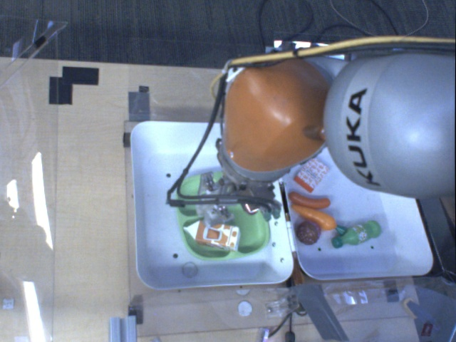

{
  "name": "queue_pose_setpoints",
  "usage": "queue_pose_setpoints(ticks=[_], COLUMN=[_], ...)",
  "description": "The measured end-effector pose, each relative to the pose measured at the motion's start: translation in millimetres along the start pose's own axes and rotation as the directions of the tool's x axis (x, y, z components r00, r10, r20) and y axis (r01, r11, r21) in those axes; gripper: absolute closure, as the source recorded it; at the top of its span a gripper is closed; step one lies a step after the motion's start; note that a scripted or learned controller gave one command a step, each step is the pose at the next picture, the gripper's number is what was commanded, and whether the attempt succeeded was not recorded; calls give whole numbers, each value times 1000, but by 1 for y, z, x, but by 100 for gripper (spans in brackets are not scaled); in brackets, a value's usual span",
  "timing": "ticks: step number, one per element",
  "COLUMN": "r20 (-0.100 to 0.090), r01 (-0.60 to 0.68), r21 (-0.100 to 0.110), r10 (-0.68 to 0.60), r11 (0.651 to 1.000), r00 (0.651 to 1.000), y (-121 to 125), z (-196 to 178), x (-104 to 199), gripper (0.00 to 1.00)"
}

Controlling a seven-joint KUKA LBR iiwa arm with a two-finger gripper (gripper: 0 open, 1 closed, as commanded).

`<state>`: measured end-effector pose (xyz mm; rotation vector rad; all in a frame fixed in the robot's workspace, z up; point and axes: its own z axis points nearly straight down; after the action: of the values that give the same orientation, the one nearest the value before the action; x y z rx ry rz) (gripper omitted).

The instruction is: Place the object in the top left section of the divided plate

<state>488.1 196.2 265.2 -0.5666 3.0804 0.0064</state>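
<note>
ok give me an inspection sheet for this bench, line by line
surface: wooden bench bearing two white bins, left bin, right bin.
job's things: green divided plate in left bin; orange-and-white carton lying on it, section unclear.
clutter: right bin holds red-and-white packet, two orange sausage-like pieces, dark round item, green bottle.
grippers: gripper directly above the carton.
cables: black cable along arm; loose wires on floor.
surroundings: dark carpet, black markers.
</note>
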Motion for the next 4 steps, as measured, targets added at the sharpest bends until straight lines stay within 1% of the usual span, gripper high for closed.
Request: queue_pose_setpoints(ticks=[1, 2, 3, 4], r20=[0, 13, 13, 27], r01=[-1, -5, -4, -9], r21=[0, -2, -2, -5], r10=[1, 5, 4, 9], r11=[1000, 1000, 1000, 1000], r00=[1000, 1000, 1000, 1000], y=[0, 0, 0, 1], z=[0, -13, -12, -25], x=[0, -3, -3, -6], gripper=[0, 100, 0, 100])
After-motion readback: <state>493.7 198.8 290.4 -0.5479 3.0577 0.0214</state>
